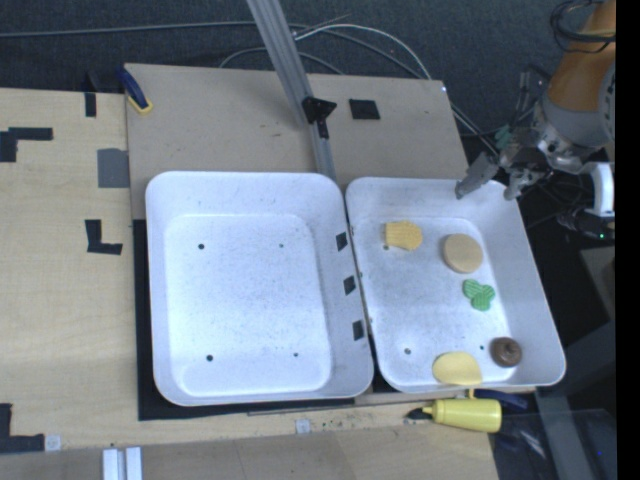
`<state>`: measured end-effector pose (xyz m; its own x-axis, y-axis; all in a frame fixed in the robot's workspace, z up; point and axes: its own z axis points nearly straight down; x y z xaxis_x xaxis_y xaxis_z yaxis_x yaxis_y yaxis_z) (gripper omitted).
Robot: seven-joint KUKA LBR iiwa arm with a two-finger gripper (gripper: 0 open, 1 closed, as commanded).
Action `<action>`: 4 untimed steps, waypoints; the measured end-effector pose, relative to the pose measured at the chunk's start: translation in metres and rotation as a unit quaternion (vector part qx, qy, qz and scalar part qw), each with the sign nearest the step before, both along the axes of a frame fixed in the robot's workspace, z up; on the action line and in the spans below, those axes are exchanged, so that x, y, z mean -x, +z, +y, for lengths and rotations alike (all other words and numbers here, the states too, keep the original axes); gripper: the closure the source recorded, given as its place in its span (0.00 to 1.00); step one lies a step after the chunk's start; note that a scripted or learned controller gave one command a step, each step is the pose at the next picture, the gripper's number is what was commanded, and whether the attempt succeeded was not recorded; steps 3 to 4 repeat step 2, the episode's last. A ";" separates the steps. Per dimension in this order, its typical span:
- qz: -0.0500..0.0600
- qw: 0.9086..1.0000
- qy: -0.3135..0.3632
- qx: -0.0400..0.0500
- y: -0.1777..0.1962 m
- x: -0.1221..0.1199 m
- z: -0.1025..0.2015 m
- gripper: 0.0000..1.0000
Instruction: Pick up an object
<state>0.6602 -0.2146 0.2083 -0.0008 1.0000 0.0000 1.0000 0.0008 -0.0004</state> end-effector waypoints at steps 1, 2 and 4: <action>0.000 1.000 0.000 0.000 0.000 0.000 0.000 0.00; 0.000 1.000 0.000 0.000 0.000 0.000 0.000 0.00; 0.000 1.000 0.000 0.000 0.000 0.000 0.000 0.00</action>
